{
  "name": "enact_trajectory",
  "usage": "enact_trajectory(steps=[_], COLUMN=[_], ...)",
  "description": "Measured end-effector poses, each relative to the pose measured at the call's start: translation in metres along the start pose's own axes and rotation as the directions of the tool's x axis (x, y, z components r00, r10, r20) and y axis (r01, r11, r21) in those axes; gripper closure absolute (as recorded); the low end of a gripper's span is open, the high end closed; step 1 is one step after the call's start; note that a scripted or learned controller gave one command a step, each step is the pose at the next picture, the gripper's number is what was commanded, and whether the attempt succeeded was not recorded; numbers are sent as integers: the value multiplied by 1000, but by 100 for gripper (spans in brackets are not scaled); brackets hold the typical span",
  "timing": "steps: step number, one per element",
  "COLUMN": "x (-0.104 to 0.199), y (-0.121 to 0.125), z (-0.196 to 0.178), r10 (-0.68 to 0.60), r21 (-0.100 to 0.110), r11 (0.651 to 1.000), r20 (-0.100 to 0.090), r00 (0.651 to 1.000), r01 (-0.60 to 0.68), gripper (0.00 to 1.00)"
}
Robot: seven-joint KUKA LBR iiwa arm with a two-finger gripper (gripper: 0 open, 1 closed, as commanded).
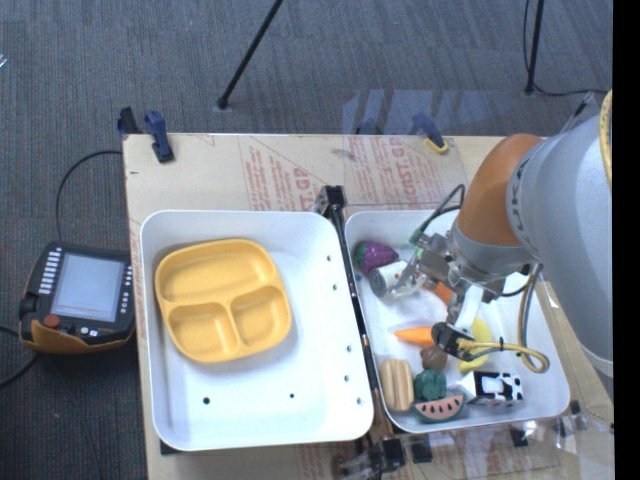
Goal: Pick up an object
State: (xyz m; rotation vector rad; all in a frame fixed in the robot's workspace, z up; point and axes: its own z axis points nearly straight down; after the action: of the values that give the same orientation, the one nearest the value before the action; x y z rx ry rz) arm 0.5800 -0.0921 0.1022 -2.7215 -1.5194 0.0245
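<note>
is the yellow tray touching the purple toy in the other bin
Apart. The camera view shows the yellow tray lying in the left bin, while the purple toy lies in the right bin, with both bins' walls between them.

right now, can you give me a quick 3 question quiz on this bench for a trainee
1. True or false: the yellow divided plate lies in the left bin.
2. Which toy lies nearest the right bin's front edge? A) purple toy B) watermelon slice C) carrot
3. Fill in: the gripper is over the ____ bin.

Key: 1 true; 2 B; 3 right.
</note>
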Motion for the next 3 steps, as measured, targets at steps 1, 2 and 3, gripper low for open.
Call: enact_trajectory(steps=[1,2,3], x=[-1,-1,-4], y=[-1,-1,-29], z=[-8,-8,18], r10=[1,0,400], r21=[7,8,-17], r11=[1000,1000,916], r20=[-2,-1,-7], r00=[1000,1000,916], r01=[-1,0,-400], gripper=[100,0,0])
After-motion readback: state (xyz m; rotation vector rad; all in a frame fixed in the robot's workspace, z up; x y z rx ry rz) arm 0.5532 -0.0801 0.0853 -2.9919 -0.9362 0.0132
